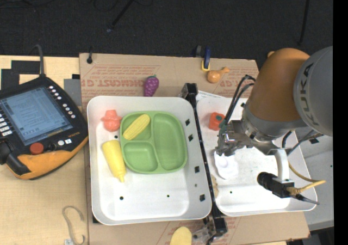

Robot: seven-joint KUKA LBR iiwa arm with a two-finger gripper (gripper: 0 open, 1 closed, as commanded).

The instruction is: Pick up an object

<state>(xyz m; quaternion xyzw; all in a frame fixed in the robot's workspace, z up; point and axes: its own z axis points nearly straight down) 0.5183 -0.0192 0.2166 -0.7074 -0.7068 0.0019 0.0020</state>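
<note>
Gripper (224, 151) hovering over white object (225, 167) in right bin (261, 206), finger state unclear; needing a centred, straight descent.

Your likeliest target, a small white object (224, 167), lies on the right bin's (261, 206) floor near its left edge.

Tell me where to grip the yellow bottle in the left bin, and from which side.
Grip the yellow bottle across its wide body, coming straight down. It lies flat on the bin floor, nozzle toward the near edge. The green tray lies close along one side, so place one finger in that narrow gap, the other on the open side.
</note>
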